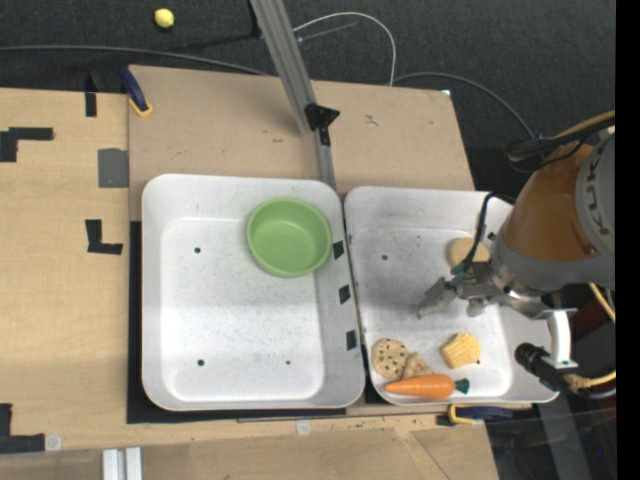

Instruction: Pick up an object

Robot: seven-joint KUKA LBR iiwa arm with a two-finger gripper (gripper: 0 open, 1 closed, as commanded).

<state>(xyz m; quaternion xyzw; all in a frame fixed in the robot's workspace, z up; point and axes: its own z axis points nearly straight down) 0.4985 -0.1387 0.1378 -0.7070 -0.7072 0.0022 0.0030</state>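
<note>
Carrot (423, 388), cookies (390, 356) and yellow block (460, 349) lie below the pincer (452, 302).

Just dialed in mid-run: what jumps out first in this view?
The green bowl stands out, alone at the top right of the left bin. In the right bin, the gripper hangs over the middle, with a cookie, a yellow block and a carrot clustered along the near edge below it.
</note>
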